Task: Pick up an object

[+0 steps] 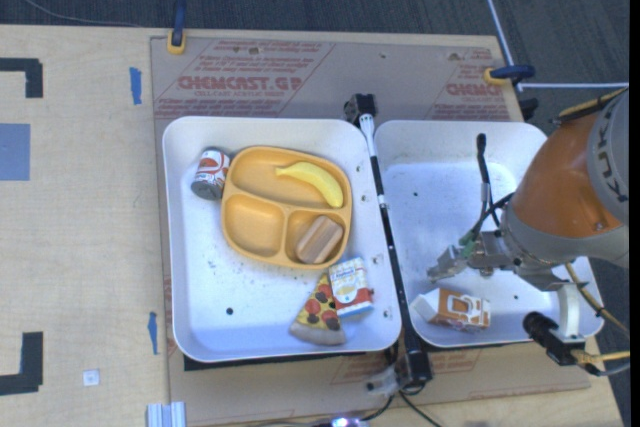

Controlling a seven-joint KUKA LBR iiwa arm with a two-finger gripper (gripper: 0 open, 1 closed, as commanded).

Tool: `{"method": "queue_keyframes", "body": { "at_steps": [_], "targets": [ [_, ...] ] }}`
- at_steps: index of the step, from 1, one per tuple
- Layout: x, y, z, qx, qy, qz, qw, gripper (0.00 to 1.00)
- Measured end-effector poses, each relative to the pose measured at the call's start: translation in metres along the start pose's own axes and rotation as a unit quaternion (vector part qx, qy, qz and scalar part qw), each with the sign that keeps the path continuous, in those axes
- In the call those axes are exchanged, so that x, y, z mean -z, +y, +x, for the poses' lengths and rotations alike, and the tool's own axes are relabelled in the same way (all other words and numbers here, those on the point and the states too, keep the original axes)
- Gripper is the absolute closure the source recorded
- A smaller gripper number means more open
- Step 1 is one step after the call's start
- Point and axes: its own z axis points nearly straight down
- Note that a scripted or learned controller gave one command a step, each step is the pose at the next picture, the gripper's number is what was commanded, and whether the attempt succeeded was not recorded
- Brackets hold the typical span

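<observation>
Right bin: your orange-and-white carton lies near its front edge.
End effector: hovers just above and behind the carton; you cannot tell its state.
Left bin: pizza slice, small box, yellow tray with banana, can.

Two bins side by side, my claw over the right one

My gripper hangs in the right bin just behind a carton; the left bin holds a tray, can, pizza slice.
</observation>
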Motion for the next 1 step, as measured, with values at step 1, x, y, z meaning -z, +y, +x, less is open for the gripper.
{"method": "queue_keyframes", "body": {
  "at_steps": [1],
  "targets": [
    [-0.009, -0.0009, -0.0137, 0.0, 0.001, 0.002, 1.0, 0.0]
  ]
}}
